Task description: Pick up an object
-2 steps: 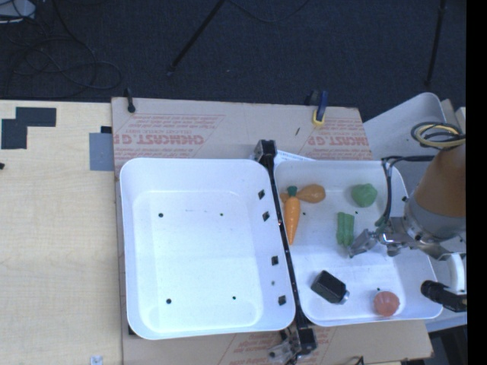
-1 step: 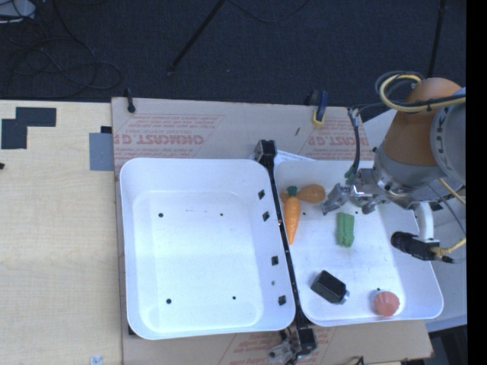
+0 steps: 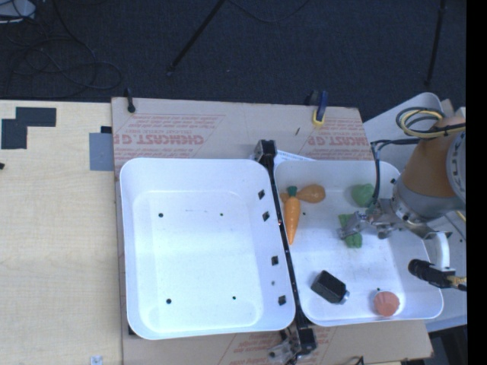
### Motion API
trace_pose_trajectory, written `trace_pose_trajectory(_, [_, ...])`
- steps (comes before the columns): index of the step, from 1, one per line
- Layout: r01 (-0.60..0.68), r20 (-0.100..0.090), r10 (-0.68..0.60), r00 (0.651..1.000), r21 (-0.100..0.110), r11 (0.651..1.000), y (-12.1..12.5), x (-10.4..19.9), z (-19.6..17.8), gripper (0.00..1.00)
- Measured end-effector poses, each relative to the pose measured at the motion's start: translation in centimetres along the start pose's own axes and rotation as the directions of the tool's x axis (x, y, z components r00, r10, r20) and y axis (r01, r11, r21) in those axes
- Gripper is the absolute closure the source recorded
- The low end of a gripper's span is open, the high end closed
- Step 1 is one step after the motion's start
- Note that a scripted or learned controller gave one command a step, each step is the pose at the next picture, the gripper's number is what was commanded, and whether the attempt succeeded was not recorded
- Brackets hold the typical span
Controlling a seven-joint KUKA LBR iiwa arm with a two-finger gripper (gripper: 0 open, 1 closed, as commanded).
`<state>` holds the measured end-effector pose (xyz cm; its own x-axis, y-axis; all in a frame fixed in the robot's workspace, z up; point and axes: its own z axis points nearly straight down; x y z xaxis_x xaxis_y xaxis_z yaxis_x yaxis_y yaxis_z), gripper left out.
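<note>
Orange carrot (image 3: 291, 216) is my landmark, lying against divider in right bin (image 3: 415, 314). Gripper (image 3: 356, 227) well to carrot's right, low over green piece (image 3: 353, 239), touching or just above, I cannot tell. Whether it grips anything I cannot tell either. Black block (image 3: 329, 287) below carrot; pink ball (image 3: 386, 303) further right of block.
</note>
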<state>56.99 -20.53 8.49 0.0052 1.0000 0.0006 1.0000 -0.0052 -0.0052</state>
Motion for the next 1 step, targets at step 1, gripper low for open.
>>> trace_pose_trajectory(1, [0.004,-0.001,-0.004,1.000,0.001,1.000,-5.11,-0.85,-0.21,0.00])
